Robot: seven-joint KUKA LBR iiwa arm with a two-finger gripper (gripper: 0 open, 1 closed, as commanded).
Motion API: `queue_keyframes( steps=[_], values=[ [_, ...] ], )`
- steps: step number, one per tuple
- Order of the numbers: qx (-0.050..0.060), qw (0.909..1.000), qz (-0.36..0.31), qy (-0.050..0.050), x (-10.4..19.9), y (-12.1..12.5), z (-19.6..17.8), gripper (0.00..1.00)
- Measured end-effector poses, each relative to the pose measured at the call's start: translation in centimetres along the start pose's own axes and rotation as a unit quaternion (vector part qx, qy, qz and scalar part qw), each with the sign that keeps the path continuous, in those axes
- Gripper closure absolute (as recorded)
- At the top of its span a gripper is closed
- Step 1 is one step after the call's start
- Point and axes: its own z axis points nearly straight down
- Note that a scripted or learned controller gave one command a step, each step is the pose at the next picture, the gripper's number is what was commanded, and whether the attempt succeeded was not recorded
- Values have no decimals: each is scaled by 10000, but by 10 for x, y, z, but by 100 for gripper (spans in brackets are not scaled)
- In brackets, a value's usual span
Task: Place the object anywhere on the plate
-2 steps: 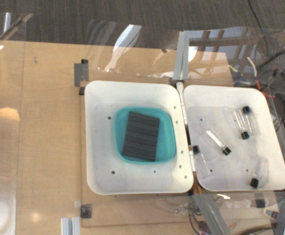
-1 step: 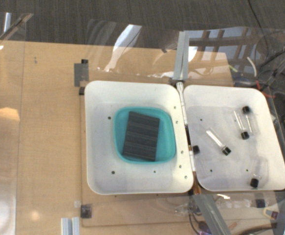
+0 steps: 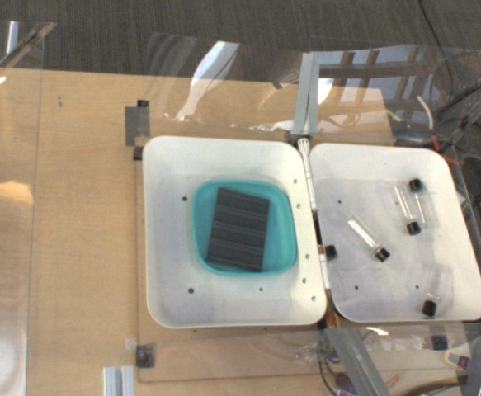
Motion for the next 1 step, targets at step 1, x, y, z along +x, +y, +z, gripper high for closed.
queue_keyframes(
  steps=[1],
  values=[
    [0, 10000, 0, 0, 0, 0, 0, 0]
  ],
)
